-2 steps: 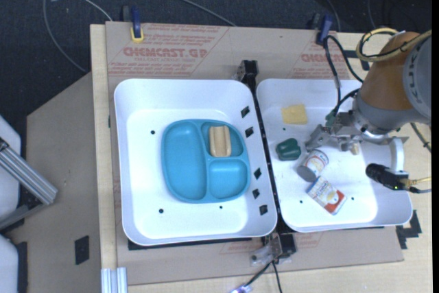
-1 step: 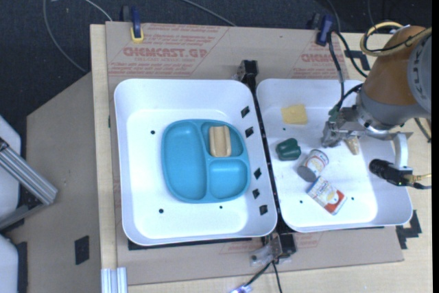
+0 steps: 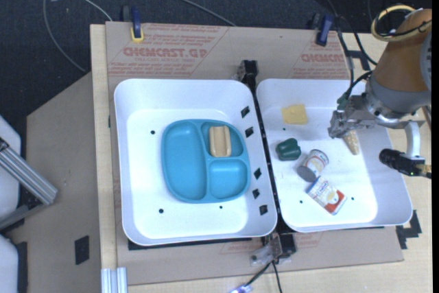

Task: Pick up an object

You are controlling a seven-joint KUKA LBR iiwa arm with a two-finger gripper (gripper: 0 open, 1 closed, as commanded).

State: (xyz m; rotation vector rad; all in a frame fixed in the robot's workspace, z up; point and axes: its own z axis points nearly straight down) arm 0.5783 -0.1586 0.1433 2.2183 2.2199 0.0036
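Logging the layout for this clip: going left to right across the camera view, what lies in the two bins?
Blue tray → tan block in the tray → green piece → can → red-and-white packet → gripper.

arm [image 3: 405, 58]: rounded, bulky, orange-brown band over a grey section below it
wrist: grey and silver ring where the band ends
gripper [image 3: 341, 125]: small metal assembly, grey and silvery, with dark parts
cables: black cable loops beside the wrist; a yellow-rimmed ring shows at the arm's top
side piece: white bracket ending in a black cylinder
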